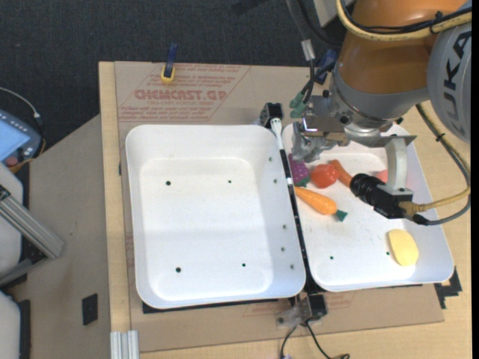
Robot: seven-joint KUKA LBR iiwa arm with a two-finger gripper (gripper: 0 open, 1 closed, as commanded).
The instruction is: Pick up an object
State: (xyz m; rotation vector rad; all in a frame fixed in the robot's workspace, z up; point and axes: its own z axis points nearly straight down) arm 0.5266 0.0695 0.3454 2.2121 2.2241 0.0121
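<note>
Orange plastic makes up the carrot (316, 200), a toy that lies at the left side of the right bin (374, 271), near the middle of the frame, its green stub pointing toward the lower right. Just above it sit a purple grape cluster (299, 173) hard against the bin's left wall and a red tomato-like piece (324, 175); a yellow lemon (403, 247) rests well apart in the bin's lower right corner. The left bin (202, 215) takes up the centre-left of the frame.

These toys look light, hollow and stiff, with smooth skins that could slip out of a pinch. The carrot, judged from its shape, is best taken across its thick middle, at right angles to its length; the lemon's round body offers a shorter, surer span and has free room around it.

From the upper right the grey arm with its orange band comes down over the right bin, and the gripper (305, 149) hangs above the grapes and the red piece, at the bin's upper left corner. Its fingers are masked by the wrist hardware, so I cannot tell whether they are spread or closed, or whether anything sits between them.
</note>
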